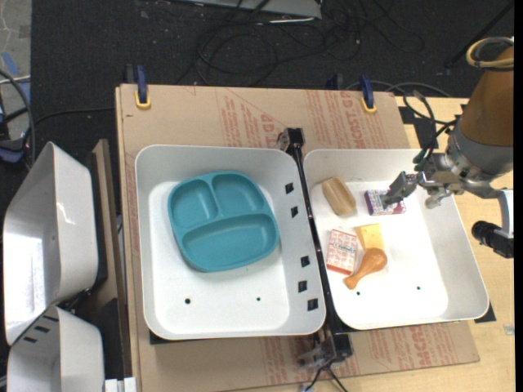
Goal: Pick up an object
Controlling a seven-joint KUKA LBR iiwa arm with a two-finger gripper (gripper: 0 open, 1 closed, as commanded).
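In the right bin (458, 296) lie a tan bread roll (337, 196), a small purple and white packet (384, 202), a red and white snack packet (341, 250), a yellow block (370, 236) and an orange drumstick-shaped toy (365, 268). My gripper (402, 188) hangs over the upper right of this bin, its tip just right of the purple packet and close to it. I see nothing held between the fingers.
The left bin (155, 300) holds a teal divided plate (221, 220). A black divider with clips runs between the two bins. White containers stand off the bench at far left. Cables lie on the dark floor behind.
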